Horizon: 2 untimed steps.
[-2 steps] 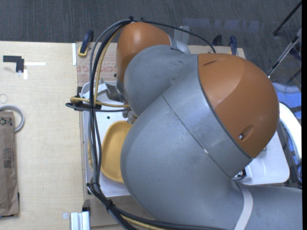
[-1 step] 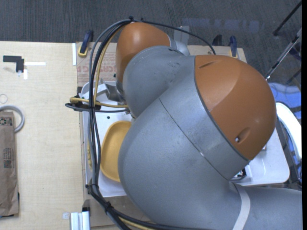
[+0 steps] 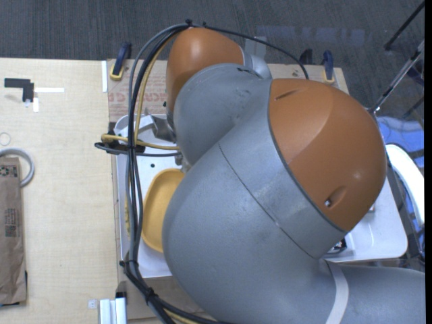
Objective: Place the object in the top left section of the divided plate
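Note:
The grey and orange arm [image 3: 270,181] looms large across the middle and right of the camera view and covers most of the bins. A curved yellow plate [image 3: 156,211] peeks out at the arm's left edge, inside the white bin [image 3: 138,265]. Its sections are hidden by the arm. Metal wrist parts [image 3: 162,128] show just above the plate, under black cables [image 3: 131,147]. The object to be placed is hidden.
A light wooden board [image 3: 57,181] lies left of the bin, bearing a brown paper bag [image 3: 12,228] at its left edge and a small black bracket [image 3: 20,85]. Blue clamps [image 3: 123,54] hold the cardboard at the back. White bin rim [image 3: 385,228] shows at right.

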Motion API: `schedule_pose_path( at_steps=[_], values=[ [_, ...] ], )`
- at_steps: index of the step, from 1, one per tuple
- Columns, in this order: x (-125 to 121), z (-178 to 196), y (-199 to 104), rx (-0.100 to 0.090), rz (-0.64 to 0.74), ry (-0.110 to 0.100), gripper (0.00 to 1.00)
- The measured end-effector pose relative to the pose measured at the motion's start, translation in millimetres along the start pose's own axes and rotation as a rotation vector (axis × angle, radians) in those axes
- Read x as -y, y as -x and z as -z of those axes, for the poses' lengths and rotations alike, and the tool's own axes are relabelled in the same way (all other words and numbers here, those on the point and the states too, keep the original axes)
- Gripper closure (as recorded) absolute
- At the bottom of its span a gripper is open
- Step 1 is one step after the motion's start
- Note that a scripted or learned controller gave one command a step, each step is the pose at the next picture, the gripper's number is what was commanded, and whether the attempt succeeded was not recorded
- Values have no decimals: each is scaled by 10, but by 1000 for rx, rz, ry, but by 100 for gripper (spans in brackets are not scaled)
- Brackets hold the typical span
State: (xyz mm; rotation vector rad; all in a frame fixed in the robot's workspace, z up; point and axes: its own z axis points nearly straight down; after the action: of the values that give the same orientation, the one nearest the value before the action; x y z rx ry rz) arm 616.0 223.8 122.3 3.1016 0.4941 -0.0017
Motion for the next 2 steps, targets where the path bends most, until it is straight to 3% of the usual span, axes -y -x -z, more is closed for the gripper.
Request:
schedule_pose_path(
  at_steps=[1, 2],
  values=[
    [2, 5, -2, -1, 1, 0, 0],
    [3, 5, -2, 0, 1, 0, 0]
  ],
)
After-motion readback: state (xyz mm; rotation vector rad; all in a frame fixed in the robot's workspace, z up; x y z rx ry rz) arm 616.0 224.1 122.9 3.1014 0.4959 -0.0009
